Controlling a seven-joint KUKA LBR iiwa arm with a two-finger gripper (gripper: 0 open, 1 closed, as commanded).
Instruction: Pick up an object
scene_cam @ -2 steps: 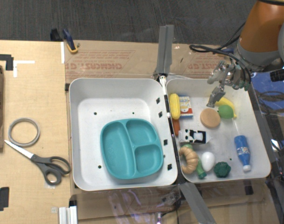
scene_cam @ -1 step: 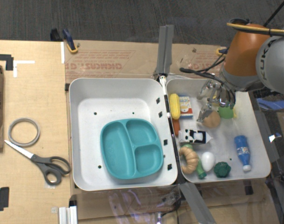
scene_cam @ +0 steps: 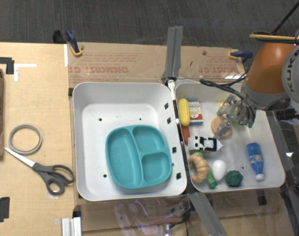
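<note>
Brown cardboard bench point(scene_cam: 31, 92) holds two white bins. Over the right bin's point(scene_cam: 272, 181) far edge, the gripper point(scene_cam: 232, 113) touches a tan round thing point(scene_cam: 221, 127); I cannot tell its jaws.

On your bench the left bin point(scene_cam: 85, 132) holds a divided tray point(scene_cam: 138, 156), while the right bin point(scene_cam: 272, 151) holds a corn cob point(scene_cam: 183, 111) beside a small box point(scene_cam: 195, 110) at the back left. Near its front lie a croissant point(scene_cam: 200, 165), an egg point(scene_cam: 218, 169) and a bottle point(scene_cam: 255, 160) to the right. Left of both bins, a tape roll point(scene_cam: 25, 139) sits just behind the scissors point(scene_cam: 43, 170).
</note>
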